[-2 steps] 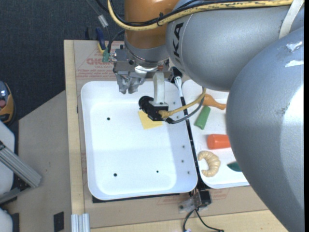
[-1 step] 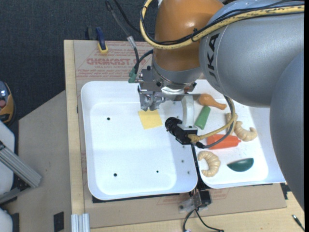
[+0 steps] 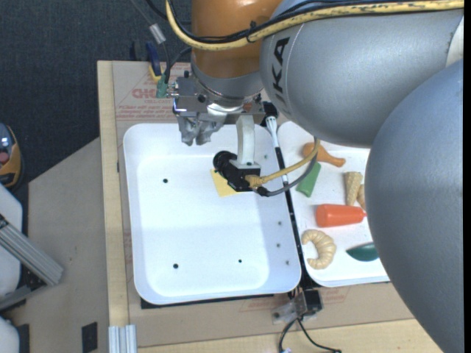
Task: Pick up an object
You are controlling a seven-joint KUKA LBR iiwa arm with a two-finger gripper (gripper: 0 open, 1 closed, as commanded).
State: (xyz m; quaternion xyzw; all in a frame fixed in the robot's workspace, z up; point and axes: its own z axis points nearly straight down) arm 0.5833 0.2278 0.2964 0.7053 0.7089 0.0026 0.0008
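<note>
The tool (image 3: pixel 197 132) hangs over the far end of the left bin (image 3: pixel 191 248); whether it is apart or together cannot be told. Near it, a yellow piece (image 3: pixel 223 185) lies flat in that bin. The right bin (image 3: pixel 346 274) holds a carrot (image 3: pixel 340 215), a green pod (image 3: pixel 309 180) and a beige curl (image 3: pixel 321 247).

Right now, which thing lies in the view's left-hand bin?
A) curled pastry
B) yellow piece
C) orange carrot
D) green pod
B: the yellow piece lies on the floor of the left-hand bin, while the orange carrot, green pod and curled pastry all lie in the right-hand bin.
</note>
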